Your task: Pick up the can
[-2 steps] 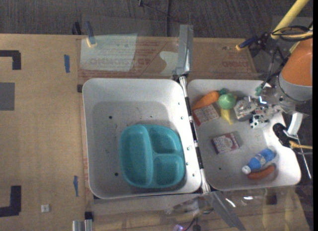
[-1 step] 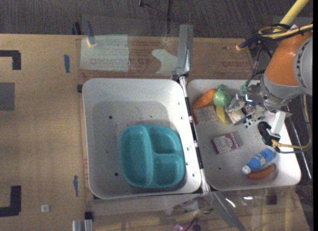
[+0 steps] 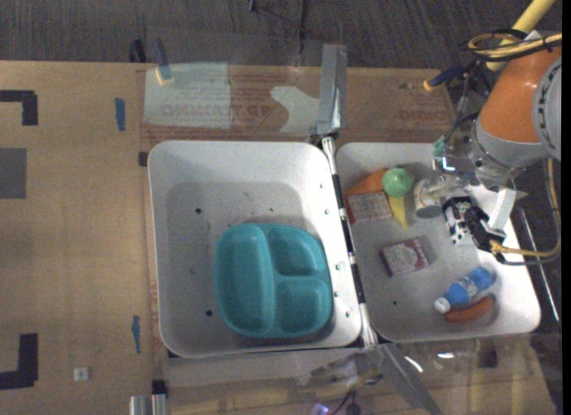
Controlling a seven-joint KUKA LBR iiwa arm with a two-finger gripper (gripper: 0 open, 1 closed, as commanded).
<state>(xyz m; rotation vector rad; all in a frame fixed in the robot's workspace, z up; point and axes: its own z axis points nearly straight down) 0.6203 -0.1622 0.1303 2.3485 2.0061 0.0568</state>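
Observation:
A short pale cylinder (image 3: 427, 197), seemingly the can, lies on its side in the right bin (image 3: 517, 315), just right of a yellow item (image 3: 399, 209) and a green ball (image 3: 398, 179). My gripper (image 3: 460, 219) hangs low over the same bin, immediately right of the cylinder and close to it. From this slant I cannot tell whether they touch. Nothing shows plainly between the gripper's tips. The grey and orange arm (image 3: 522, 110) reaches in from the upper right and covers the bin's far right corner.
Also in the right bin are an orange piece (image 3: 366, 184), two small dark red packs (image 3: 370, 207) (image 3: 404, 257), a blue bottle (image 3: 467, 287) and a red sausage shape (image 3: 468, 311). The left bin (image 3: 178, 181) holds a teal divided tray (image 3: 272, 279).

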